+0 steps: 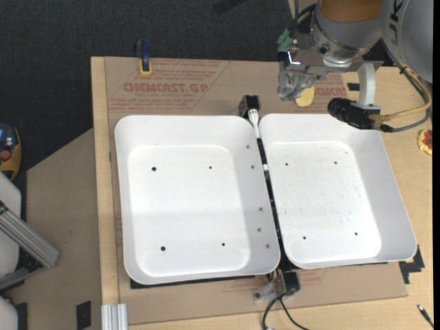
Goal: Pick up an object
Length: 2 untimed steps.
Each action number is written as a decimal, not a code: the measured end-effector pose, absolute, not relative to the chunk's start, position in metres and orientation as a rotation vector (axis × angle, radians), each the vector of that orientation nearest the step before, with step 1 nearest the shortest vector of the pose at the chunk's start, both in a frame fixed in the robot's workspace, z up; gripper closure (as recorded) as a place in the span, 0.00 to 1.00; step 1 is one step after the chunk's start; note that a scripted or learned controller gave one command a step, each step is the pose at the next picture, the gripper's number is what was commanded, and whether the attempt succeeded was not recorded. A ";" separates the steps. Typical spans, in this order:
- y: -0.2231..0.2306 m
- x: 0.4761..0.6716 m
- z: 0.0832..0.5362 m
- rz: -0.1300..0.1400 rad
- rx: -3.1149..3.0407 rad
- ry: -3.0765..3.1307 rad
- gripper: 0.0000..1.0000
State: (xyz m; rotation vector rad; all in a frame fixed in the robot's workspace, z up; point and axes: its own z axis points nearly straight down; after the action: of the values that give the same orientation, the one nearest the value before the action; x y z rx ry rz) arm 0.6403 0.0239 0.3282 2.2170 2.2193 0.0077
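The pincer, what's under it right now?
Under the pincer is brown board beyond the right bin's far rim. A small yellowish object shows at its tips; the pincer covers part of it, so whether it is gripped cannot be judged.

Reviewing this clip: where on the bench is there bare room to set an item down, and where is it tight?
Both white floors lie bare: the left bin and the right bin. The cardboard strip behind the left bin is open too, bordered by a blue clamp. It is crowded behind the right bin, where the gripper, a yellowish object and a black fitting cluster.
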 end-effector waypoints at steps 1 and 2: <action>0.105 0.665 0.241 -0.007 2.219 2.235 1.00; 0.059 0.649 0.290 0.003 2.223 2.216 1.00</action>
State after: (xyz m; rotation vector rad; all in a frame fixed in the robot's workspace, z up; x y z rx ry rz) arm 0.6494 0.0591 0.2903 2.2226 2.2160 0.0035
